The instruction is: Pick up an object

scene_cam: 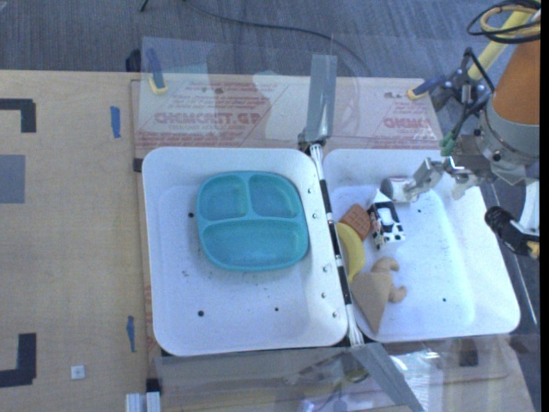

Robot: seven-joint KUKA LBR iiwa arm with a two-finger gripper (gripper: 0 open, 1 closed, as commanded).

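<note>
The arm (519, 101) at the right edge of the scene was grey, with a broad orange band above its wrist. Below the band sat a pale grey metal ring. Yellow and black cables looped at the far right beside it. The gripper (403, 187) was silver-grey metal with a slim linkage, and dark fittings and thin wires clustered around its mount.

Teal divided plate (253, 221) in left bin (163, 256).
</note>
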